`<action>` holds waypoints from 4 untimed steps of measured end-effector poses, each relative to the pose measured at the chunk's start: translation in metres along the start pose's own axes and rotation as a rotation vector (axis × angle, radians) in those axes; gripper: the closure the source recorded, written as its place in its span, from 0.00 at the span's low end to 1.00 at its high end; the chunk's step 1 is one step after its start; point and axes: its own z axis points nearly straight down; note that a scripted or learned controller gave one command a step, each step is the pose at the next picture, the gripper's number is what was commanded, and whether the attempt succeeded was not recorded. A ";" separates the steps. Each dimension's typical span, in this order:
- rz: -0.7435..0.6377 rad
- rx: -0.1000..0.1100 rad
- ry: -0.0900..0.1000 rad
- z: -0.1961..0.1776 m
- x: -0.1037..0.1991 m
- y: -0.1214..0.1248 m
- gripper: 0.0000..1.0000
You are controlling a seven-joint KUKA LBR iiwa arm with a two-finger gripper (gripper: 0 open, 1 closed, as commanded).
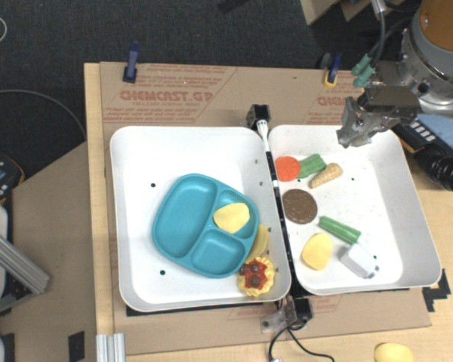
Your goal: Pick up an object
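The grey two-finger gripper point(352, 136) is seen at about two o'clock in the scene, hanging over the far edge of the right shallow white bin point(411, 194); nothing is seen between its fingers, and whether they are spread or pressed together cannot be told from this angle. In that right bin, toward its ten o'clock corner, a round orange-red disc point(287, 168) is found, with a small green block point(312, 164) just beside it at three o'clock and a tan carrot-shaped piece point(326, 176) touching or nearly touching the block. A flat brown round disc point(300, 206) lies at six o'clock from the orange-red one. Nearer the bin's six o'clock edge, a green rod-shaped piece point(340, 229), a yellow lemon-like lump point(317, 251) and a pale grey block point(358, 262) are grouped close together. In the left shallow white bin point(132, 202), a teal divided plastic plate point(189, 225) is set, with a pale yellow oval piece point(232, 217) resting in its three o'clock compartment. A yellow and red toy item point(257, 275) lies at the plate's five o'clock edge.
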 end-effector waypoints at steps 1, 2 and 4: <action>-0.001 -0.003 0.000 -0.010 0.000 0.001 1.00; 0.002 0.020 -0.001 0.122 0.021 -0.003 1.00; 0.008 0.018 -0.001 0.216 -0.051 0.004 1.00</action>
